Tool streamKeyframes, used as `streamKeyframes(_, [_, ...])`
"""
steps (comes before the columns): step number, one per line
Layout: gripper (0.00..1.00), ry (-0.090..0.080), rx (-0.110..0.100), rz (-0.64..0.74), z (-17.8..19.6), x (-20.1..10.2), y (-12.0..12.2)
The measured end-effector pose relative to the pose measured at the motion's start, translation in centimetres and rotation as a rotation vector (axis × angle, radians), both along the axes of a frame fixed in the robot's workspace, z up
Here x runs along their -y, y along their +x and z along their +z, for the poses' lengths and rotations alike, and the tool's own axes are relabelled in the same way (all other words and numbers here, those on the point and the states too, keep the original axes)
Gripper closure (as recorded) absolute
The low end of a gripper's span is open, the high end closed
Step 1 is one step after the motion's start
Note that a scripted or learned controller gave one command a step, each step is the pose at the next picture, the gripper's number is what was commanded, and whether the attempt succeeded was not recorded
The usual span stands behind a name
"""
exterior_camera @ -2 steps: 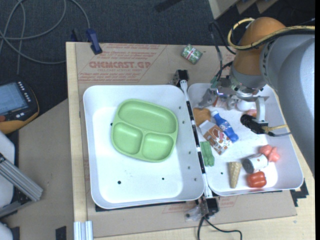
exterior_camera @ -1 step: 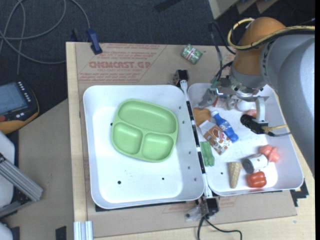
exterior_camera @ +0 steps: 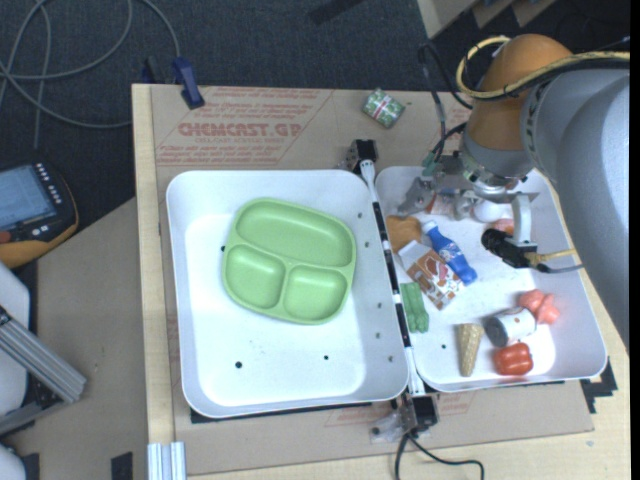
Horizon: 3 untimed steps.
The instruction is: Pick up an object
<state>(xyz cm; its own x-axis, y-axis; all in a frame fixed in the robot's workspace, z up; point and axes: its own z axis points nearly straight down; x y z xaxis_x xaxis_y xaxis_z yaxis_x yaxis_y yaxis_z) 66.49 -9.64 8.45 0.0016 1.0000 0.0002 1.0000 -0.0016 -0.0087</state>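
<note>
1. At the frame's lower right, the right bin [exterior_camera: 590,353] held a red toy [exterior_camera: 513,359] and a cone [exterior_camera: 468,348].
2. Mid-left, a green divided plate [exterior_camera: 290,258] lay in the left bin [exterior_camera: 200,358].
3. Upper right, the gripper [exterior_camera: 452,200] hung over a blue bottle [exterior_camera: 450,253]; whether it was spread or pinching could not be told.

Pale green divided plate [exterior_camera: 290,259] in white left bin [exterior_camera: 200,348]; red tomato [exterior_camera: 513,359]; blue-capped bottle [exterior_camera: 450,253]; tan cone [exterior_camera: 469,347]

Green divided plate [exterior_camera: 289,260] in left bin [exterior_camera: 200,358], tool [exterior_camera: 470,200] over right bin [exterior_camera: 580,353]
</note>
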Motion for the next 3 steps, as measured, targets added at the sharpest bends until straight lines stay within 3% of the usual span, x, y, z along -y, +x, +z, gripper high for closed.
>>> streamKeyframes(3, [0.00, -0.001, 0.000, 0.000, -0.01, -0.06, 0.00])
